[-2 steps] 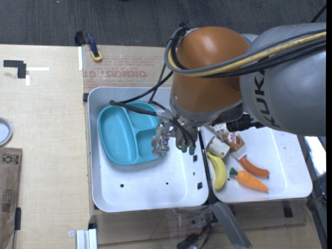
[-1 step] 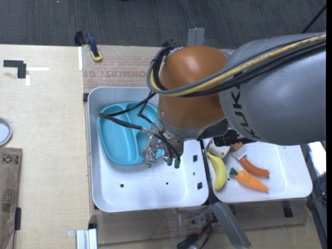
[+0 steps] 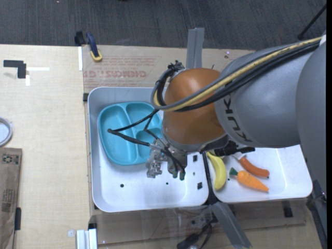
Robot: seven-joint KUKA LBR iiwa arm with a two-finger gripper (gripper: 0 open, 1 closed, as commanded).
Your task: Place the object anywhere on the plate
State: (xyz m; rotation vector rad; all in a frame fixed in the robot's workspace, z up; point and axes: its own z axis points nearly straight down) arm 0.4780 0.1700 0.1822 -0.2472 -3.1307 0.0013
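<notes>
Over the left bin (image 3: 104, 191) I see the arm (image 3: 270, 97) reaching in from the right, its orange band (image 3: 192, 108) sitting above the bin's middle and hiding much of it. Below the band the gripper (image 3: 166, 167) hangs just off the near edge of the blue plate (image 3: 122, 131), above the white floor of the bin. I cannot tell how its pincer stands; the metal parts there are dark, small and tangled with black cables, and I cannot make out anything held in it.

On my screen the plate lies in the far left part of that bin, a divided tray with raised ridges, and its right side is covered by the arm. A black cable crosses over it.

Beyond the bin wall, the right bin (image 3: 290, 191) holds a banana (image 3: 218, 170) close to the divider, lying lengthwise. Just beside it are two carrots (image 3: 251, 174), orange with green ends, one behind the other, apart from the plate.
</notes>
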